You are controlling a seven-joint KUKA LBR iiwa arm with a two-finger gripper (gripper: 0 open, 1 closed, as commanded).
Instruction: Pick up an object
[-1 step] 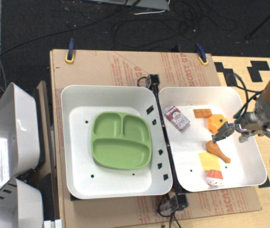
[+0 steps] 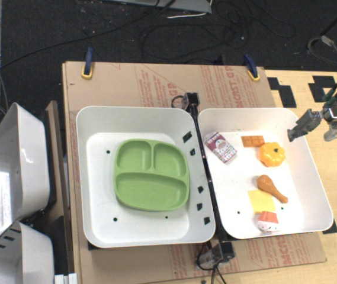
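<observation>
I see two white bins side by side on the bench. The left bin (image 2: 91,129) carries a green divided plate (image 2: 152,176) lying flat at its middle, apart from every wall. The right bin (image 2: 310,170) carries the candidate objects: a small patterned packet (image 2: 221,147) near its far-left corner; a brown flat piece (image 2: 252,141) by the far edge; an orange pepper-shaped toy (image 2: 272,154) just beside that piece, toward the right wall; a brown drumstick toy (image 2: 272,188) near the middle, lying slantwise; a yellow square (image 2: 261,202) just nearer than it, touching or nearly so; and a small red-and-white item (image 2: 267,220) at the near edge, against the yellow square's near side. None of these sits on top of another, though the last three crowd together. The gripper (image 2: 301,128) sits over the far-right corner of the right bin, by the rim. Nothing lies between its fingers; I cannot tell how far apart they stand. It touches no object; the pepper-shaped toy is the nearest.
</observation>
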